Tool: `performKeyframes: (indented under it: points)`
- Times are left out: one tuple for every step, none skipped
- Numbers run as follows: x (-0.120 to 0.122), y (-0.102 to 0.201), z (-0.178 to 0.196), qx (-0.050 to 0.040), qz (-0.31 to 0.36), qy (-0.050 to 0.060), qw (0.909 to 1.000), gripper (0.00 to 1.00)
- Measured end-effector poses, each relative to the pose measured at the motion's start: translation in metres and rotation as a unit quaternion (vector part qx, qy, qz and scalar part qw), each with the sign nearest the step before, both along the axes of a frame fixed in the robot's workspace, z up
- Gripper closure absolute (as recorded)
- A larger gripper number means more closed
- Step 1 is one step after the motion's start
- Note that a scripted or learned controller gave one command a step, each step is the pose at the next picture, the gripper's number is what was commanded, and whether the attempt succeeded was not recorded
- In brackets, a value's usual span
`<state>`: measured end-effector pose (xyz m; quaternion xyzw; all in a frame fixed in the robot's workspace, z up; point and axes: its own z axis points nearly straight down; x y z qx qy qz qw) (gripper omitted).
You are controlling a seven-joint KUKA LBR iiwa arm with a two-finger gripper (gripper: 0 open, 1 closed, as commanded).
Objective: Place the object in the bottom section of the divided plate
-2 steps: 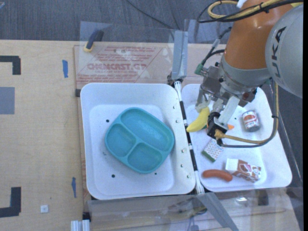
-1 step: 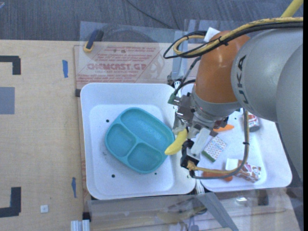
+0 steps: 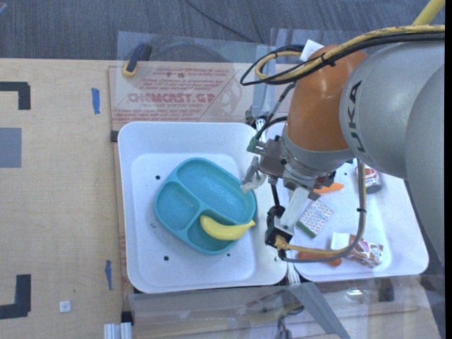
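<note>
You are looking down on a pale wooden bench with grey floor beyond its far edge and two shallow white bins side by side on it. In the left white bin lies a turquoise plastic divided plate, set a little toward the bin's right wall. A yellow banana-shaped toy rests on the plate's near right rim, curving across the edge of the section nearest the bin's front wall, one tip poking past the rim toward the bin's front right corner.

The grey arm with its orange band reaches in from the right and bends downward over the divider between the bins. Its two-finger gripper hangs just above the plate's right edge, close to the banana but apart from it, with nothing visible between the fingers; you cannot tell from here how wide they stand. Yellow and black cables loop around the wrist.

In the right white bin, partly hidden under the arm, lie a small patterned packet, an orange carrot-like piece and a red-and-white wrapper.
</note>
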<state>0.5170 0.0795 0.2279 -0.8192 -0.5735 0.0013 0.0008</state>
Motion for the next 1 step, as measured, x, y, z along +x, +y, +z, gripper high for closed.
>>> performKeyframes:
  points:
    - [0.011,0.0416,-0.1084,0.001,-0.051,-0.005,0.9987,0.0]
